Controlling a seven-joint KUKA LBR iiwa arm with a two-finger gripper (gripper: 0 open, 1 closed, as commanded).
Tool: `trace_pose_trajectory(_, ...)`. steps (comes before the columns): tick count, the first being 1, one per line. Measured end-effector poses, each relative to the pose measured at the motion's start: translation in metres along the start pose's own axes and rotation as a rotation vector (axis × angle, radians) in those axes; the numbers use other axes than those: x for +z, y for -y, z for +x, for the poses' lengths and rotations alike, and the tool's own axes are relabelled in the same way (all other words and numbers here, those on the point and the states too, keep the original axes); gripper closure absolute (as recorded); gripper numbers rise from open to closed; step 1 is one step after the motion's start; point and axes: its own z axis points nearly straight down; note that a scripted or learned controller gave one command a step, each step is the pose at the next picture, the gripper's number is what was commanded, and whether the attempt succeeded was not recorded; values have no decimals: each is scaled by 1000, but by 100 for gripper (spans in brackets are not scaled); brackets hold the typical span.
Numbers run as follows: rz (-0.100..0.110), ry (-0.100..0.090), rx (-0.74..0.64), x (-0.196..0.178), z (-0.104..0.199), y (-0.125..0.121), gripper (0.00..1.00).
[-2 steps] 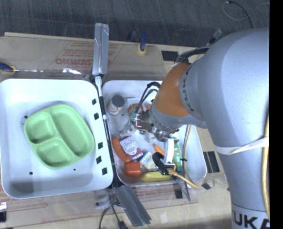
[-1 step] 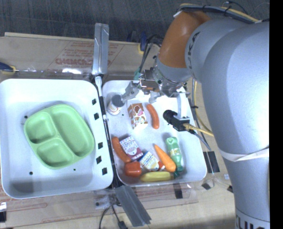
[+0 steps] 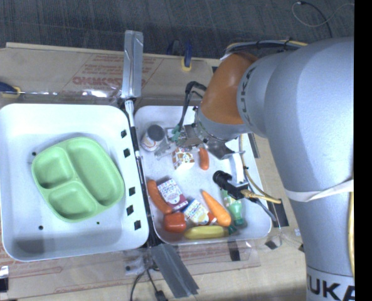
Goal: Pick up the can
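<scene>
Right now the grey arm [image 3: 298,118] with its orange band reaches from the frame's right over the right bin [image 3: 251,231], and its gripper [image 3: 184,137] sits low near that bin's upper middle; whether its jaws are spread or closed I cannot tell. Just left of it, in the bin's upper left corner, stands the can [image 3: 153,135]. Carrots, a banana and small packets crowd the bin's lower part, while the left bin [image 3: 16,168] holds a green divided plate [image 3: 78,177]
</scene>
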Motion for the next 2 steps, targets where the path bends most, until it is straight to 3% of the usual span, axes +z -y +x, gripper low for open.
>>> trace_pose_trajectory(1,-20,5,61,5,-6,37,0)
trace_pose_trajectory(2,4,1,17,13,-36,90,0)
